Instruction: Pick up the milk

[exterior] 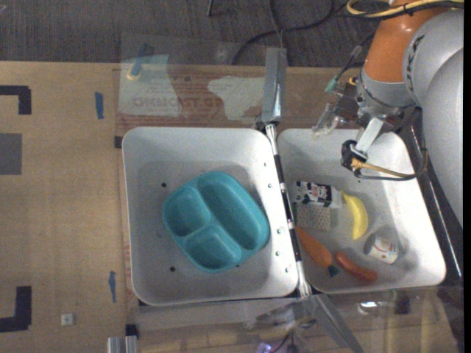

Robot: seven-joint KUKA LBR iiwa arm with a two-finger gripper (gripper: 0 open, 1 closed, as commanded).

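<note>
Grey arm (434, 72) is seen over the R bin's (309, 160) far edge, w/ gripper (327, 120) at its far-left corner; open or closed can't be told. Teal divided plate (215, 219) is set mid L bin (147, 160). Banana (357, 215), carrot (315, 247) and sausage (357, 267) are laid in the R bin. Milk carton (318, 193) is laid by the R bin's left edge, apart from the gripper.

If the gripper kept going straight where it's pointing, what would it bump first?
Probably the bare floor of the right white bin, near its far corner. The gripper seems to point down, short of the black-and-white milk carton; depth is unclear.
</note>
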